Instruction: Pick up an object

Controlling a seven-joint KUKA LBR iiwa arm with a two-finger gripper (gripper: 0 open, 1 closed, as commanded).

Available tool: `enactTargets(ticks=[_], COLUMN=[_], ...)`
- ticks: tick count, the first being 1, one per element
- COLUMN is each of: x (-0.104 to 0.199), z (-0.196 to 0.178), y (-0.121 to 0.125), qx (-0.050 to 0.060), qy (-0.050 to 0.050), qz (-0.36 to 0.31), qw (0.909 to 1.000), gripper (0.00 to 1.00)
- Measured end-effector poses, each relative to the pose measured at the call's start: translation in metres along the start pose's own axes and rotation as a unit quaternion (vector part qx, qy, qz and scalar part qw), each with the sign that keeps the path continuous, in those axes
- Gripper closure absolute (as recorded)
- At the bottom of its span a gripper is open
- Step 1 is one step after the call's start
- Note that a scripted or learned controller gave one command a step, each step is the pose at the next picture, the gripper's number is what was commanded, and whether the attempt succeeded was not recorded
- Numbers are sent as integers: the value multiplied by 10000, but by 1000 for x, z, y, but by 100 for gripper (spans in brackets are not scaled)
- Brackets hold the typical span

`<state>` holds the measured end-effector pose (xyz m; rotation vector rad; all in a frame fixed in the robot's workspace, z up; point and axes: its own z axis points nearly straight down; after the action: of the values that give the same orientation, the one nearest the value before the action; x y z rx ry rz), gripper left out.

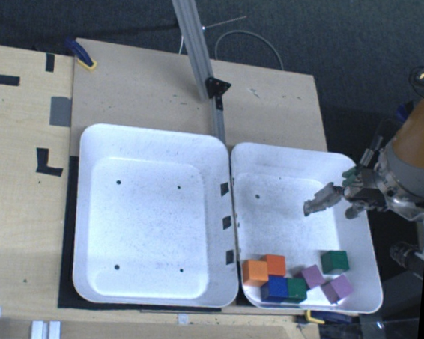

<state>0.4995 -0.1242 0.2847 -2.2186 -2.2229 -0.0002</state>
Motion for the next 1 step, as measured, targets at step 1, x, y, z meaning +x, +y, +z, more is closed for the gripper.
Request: enactTargets(ticks=[1], x=[-7], z=[-141], y=[-16], qx=[-44], qy=[-14], qz=[1], qw=[10000], gripper=[0])
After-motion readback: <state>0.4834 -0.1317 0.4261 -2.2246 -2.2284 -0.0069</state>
